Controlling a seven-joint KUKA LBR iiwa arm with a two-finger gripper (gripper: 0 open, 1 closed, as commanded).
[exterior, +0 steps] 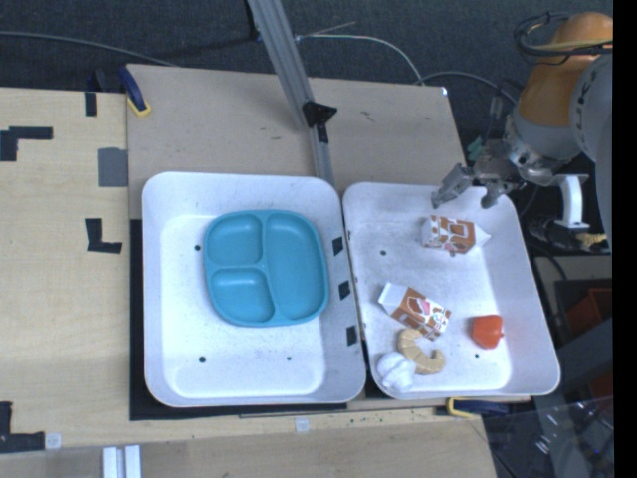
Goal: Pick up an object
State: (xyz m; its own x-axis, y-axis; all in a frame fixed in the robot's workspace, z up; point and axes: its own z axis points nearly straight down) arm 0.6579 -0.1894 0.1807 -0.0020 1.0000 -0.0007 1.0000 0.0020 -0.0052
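My gripper [466,193] hangs over the far right corner of the right bin [523,257], open, with nothing between its fingers. Just below it lies a small white and orange packet [449,234]. Nearer the front of that bin are a second white and orange packet [414,309], a red object [487,331], a tan curved piece [422,352] and a white lump [393,369].
The left bin [164,297] holds a blue divided plate [266,267]. A grey metal pole [289,63] slants in from the top toward the seam between the bins. The arm's orange and grey body [562,78] fills the upper right.
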